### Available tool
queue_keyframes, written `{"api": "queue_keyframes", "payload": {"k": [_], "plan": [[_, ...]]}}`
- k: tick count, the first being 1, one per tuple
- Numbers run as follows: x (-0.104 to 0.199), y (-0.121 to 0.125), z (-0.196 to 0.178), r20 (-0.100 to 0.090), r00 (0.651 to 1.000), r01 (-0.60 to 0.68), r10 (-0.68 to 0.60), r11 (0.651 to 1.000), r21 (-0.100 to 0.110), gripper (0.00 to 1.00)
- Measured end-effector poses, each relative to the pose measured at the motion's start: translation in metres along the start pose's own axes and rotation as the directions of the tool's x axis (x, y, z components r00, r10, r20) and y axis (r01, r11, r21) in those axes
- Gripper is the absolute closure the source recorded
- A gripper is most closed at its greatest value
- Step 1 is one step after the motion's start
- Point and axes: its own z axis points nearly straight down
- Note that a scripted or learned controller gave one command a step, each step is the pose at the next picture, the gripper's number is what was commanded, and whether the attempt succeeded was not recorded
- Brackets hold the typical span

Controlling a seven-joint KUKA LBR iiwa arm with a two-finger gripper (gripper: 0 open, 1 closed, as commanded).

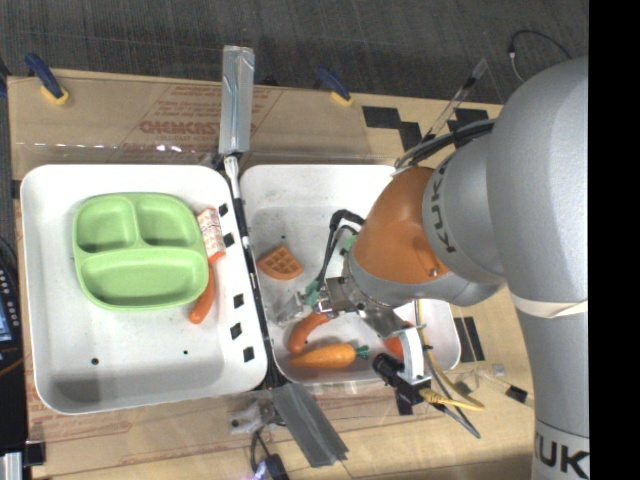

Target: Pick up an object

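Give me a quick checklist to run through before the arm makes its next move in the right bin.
1. Gripper over the right bin: ok.
2. Target within reach, hot dog and carrot just below the wrist: ok.
3. Waffle apart from that pair: ok.
4. Anything held between the fingers: cannot tell.
5. Green tray lies in the left bin, out of the way: ok.

Dark grey carpet (pixel 150 8) runs across the top, finely ribbed. Below it lies the bench (pixel 290 108) — brown cardboard with red print, held by blue clamps (pixel 47 78) at its far edge — and black-and-white checker marks (pixel 400 123) sit toward the right.
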Motion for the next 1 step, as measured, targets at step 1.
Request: {"api": "queue_keyframes", "payload": {"k": [1], "plan": [[-0.0011, -0.0001, -0.0074, 0.001, 1.000, 0.004, -0.004, 1.000, 0.004, 1.00]]}}
